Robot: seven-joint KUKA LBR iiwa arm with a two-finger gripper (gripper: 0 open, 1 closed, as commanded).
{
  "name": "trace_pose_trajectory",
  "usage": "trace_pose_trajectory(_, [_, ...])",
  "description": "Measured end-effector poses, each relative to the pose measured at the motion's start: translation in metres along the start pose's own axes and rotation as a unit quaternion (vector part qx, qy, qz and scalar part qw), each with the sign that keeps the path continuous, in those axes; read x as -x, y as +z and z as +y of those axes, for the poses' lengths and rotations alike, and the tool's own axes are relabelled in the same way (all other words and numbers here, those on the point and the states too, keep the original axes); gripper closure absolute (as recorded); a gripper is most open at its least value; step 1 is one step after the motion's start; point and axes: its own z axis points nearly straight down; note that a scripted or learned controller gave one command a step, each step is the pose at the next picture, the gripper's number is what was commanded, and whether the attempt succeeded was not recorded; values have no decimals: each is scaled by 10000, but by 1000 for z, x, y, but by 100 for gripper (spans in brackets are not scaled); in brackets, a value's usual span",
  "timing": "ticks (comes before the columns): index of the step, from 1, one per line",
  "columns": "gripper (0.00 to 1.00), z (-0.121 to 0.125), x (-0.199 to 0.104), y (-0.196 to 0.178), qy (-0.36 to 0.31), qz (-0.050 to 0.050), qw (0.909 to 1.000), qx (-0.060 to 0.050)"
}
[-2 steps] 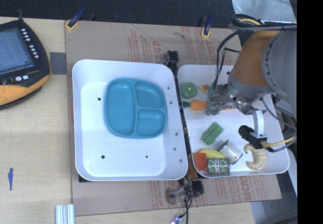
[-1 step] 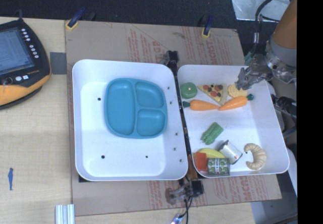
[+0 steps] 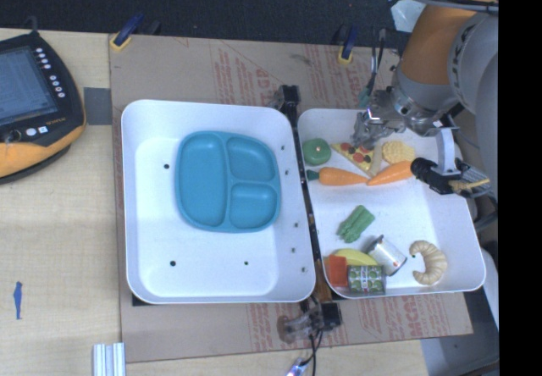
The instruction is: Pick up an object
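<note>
Over the right bin [image 3: 457, 277], the arm [image 3: 436, 52] reaches down toward the pizza slice [image 3: 360, 156].

Light wood bench [image 3: 59, 230] spans frame below dark strip along top. Brown cardboard sheet [image 3: 212, 69] with red print covers bench centre, clamped at upper edge by blue clips [image 3: 127, 30]. Two shallow white bins on cardboard, side by side, touching at centre: left bin [image 3: 140, 196] larger, right bin [image 3: 461, 230] toward right of frame. Orange-and-black teach pendant [image 3: 34, 103] on bare wood at left edge. Small blue mark [image 3: 18, 299] lower left. Ribbed metal piece [image 3: 108, 357] at bottom edge.
</note>
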Motion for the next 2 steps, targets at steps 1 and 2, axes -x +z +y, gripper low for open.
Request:
trace_pose_trajectory(1, [100, 12, 57, -44, 15, -8, 10000, 22])
trace_pose_trajectory(2, [0, 12, 56, -43, 8, -3, 10000, 15])
